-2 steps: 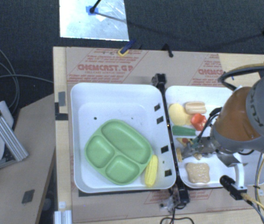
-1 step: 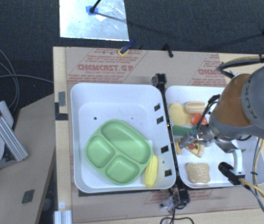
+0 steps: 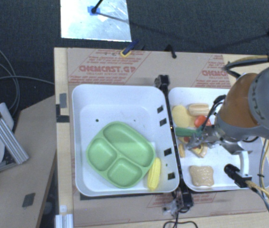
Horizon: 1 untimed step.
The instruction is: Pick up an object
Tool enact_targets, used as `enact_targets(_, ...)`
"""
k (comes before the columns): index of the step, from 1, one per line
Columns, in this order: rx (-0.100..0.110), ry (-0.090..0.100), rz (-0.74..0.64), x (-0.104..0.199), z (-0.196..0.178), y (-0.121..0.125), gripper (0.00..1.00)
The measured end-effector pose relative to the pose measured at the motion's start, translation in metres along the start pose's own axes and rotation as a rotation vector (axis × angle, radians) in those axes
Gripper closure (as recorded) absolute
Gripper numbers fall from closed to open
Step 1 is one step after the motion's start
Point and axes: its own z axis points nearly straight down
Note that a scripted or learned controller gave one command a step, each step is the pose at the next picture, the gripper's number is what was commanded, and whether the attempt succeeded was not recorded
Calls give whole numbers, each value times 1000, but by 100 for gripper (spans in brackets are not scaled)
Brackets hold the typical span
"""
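Camera view: we see the hand (image 3: 197,139) low among toy foods (image 3: 191,115) at the right bin's (image 3: 253,182) left wall, presumably to grasp one; we cannot tell its grip.

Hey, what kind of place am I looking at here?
Probably a robot lab test bench: a grey arm reaches over two white bins holding toy food and a green divided plate, with loose cables nearby.
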Motion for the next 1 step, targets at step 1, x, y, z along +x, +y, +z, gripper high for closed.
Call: enact_targets(1, -10, 3, -4, 69, -107, 26, 100)
